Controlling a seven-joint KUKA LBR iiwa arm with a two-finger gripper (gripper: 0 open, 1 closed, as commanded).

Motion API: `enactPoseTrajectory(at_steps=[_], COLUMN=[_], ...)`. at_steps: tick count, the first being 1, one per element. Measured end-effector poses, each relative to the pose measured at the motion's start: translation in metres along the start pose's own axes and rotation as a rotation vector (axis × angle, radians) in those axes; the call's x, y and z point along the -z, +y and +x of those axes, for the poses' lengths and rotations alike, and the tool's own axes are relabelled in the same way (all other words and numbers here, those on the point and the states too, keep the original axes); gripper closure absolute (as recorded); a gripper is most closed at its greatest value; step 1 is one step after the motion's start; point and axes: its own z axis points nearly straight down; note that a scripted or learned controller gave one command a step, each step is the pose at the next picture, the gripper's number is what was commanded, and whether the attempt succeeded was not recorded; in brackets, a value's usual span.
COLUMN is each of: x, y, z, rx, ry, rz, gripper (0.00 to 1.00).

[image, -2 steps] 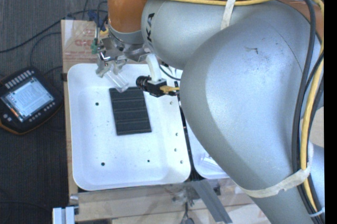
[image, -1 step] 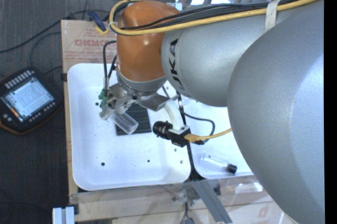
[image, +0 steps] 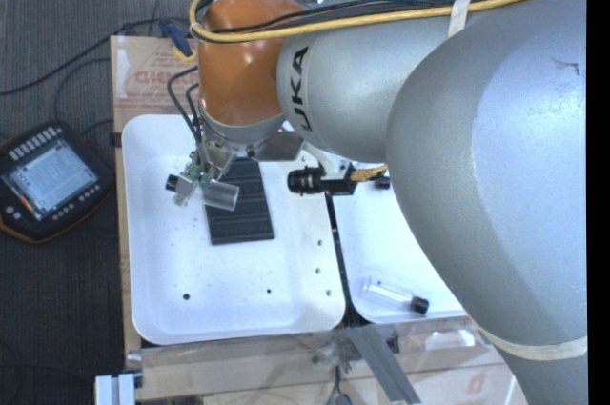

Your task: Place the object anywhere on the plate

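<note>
A dark ridged rectangular plate (image: 243, 208) lies in the left white bin (image: 162, 298), toward its back. My gripper (image: 203, 184) hangs below the orange wrist band, over the plate's far left corner. A small clear piece (image: 221, 194) sits at the gripper's tip over the plate's left edge; whether it is held or part of the gripper is unclear. A clear vial with a black cap (image: 393, 295) lies in the right bin (image: 357, 241) near its front, far from the gripper.
A black cylindrical piece (image: 315, 180) sticks out under the arm at the divider between the bins. The large grey arm covers most of the right bin. A control pendant (image: 48, 179) lies on the floor at the left. Cardboard (image: 143, 79) lies behind the left bin.
</note>
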Motion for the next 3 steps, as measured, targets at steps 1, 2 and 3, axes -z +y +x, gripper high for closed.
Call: enactPoseTrajectory(at_steps=[1, 2, 3], x=[0.021, 0.027, 0.061], y=[0.034, 0.011, 0.027], z=[-0.03, 0.004, -0.017], rx=[0.225, 0.461, 1.141], ry=[-0.005, -0.002, -0.005], rz=[-0.001, -0.002, -0.006], gripper=[1.0, 1.0, 1.0])
